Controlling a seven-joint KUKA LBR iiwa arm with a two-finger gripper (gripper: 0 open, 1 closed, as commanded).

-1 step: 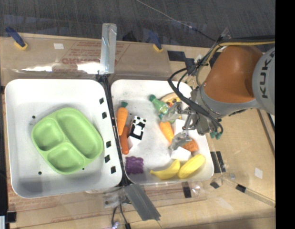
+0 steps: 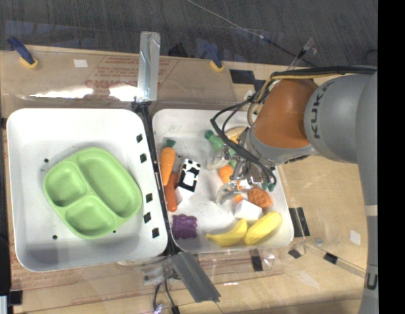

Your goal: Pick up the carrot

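Carrot (image 2: 167, 175) lies along the right bin's (image 2: 209, 118) left wall while the gripper (image 2: 238, 183) hangs right of it, its grip impossible to tell.

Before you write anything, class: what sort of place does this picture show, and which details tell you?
Probably a robotics lab test bench, not a kitchen: a KUKA arm reaches over two white bins, one with a green divided plate, the other with toy food such as a carrot and bananas.
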